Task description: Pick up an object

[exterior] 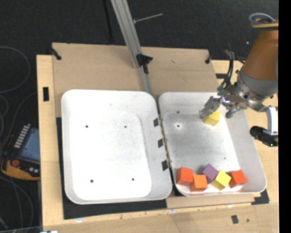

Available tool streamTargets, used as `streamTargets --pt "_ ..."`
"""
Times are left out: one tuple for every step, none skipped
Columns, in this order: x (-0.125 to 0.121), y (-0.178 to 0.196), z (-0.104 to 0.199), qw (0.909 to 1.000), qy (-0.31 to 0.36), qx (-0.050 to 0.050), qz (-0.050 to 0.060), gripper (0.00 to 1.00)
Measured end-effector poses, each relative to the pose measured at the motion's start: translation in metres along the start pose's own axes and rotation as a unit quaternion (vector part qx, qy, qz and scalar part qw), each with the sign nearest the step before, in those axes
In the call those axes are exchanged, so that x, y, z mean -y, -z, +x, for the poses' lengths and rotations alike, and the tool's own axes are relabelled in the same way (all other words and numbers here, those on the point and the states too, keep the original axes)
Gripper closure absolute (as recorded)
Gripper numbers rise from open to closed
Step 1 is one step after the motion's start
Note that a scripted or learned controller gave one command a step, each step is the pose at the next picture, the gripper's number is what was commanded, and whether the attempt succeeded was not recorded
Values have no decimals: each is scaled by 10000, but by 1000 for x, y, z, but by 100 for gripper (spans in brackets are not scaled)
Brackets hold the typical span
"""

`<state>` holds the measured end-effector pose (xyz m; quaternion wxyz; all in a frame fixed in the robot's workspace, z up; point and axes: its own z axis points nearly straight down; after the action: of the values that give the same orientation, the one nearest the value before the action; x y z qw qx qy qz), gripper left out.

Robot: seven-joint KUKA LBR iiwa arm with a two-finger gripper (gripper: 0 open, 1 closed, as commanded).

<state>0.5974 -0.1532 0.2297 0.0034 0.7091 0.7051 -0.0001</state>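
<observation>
Yellow block (212, 118) is seen between the spread fingers of the gripper (216, 109) over the right bin (242, 144), apparently lined up for a grasp; whether it is clamped cannot be told. Five other blocks (211, 177) are gathered along the near wall.

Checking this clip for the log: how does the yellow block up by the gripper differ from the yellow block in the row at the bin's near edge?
The upper yellow block sits alone in the right bin, right beside the gripper; the lower yellow block is packed among orange, red and purple blocks. The upper one lies toward the far end, the lower one against the near rim. Both are yellow and look similar in size.
</observation>
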Motion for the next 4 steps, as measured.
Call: streamTargets --pt "-2 9 3 10000 19 -9 -8 100" --pt "-2 8 3 10000 11 -12 -3 0" --pt "10 -26 -10 10000 21 -15 31 0" --pt "-37 -117 -59 10000 15 -11 35 0"
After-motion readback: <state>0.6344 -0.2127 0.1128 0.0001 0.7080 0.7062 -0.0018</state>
